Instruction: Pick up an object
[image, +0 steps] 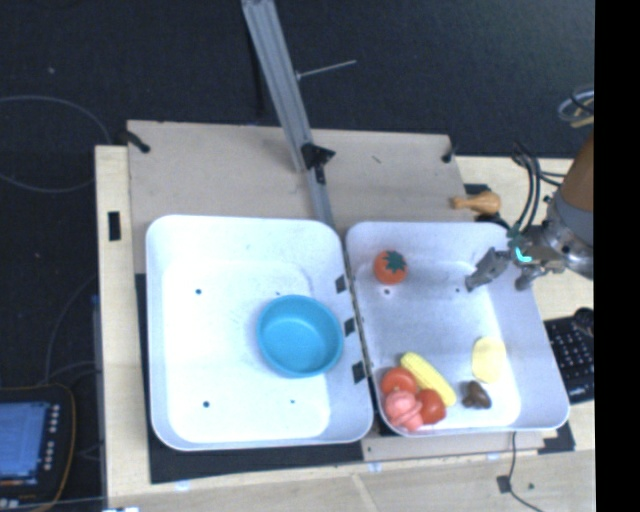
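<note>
The two fingers of the gripper (507, 268) are seen spread apart with nothing between them, held over the far right part of the right bin (440, 250), close to its right rim. Bare white floor is left below and to the left of the fingers, across the middle of that bin. A small tomato (390, 266) is set near the bin's far left corner, well apart from the gripper. A pale yellow piece (487, 360) is placed near the right wall, with a dark brown piece (476, 395) just beside it. A yellow banana (427, 376), red tomatoes (412, 394) and a pink piece (402, 410) are crowded into the near left corner. A blue bowl (299, 335) is seen in the left bin (200, 260), near the shared edge.
</note>
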